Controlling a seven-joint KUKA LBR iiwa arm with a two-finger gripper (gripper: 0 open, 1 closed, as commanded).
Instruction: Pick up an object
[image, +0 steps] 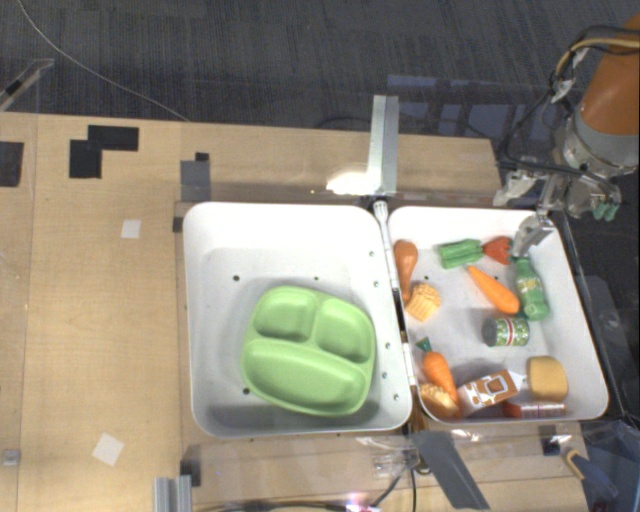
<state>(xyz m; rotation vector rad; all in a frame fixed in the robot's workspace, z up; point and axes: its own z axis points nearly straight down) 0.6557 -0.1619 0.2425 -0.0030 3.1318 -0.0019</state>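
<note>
While I hang over the far right corner of the right-hand bin (590, 330), my fingers (528, 236) point down and toward the bin's middle; I cannot tell whether they are spread or pressed together, and nothing shows between them. The nearest thing to pick is a green bottle (531, 290), lying just below my fingers against the right wall, its long axis running from far to near. A small red piece (498, 249) sits just beside my fingers, with a green block (460, 253) further left and an orange carrot (494, 288) slanting past the bottle. The left bin (215, 240) holds a green divided plate (310, 350), well apart.
</note>
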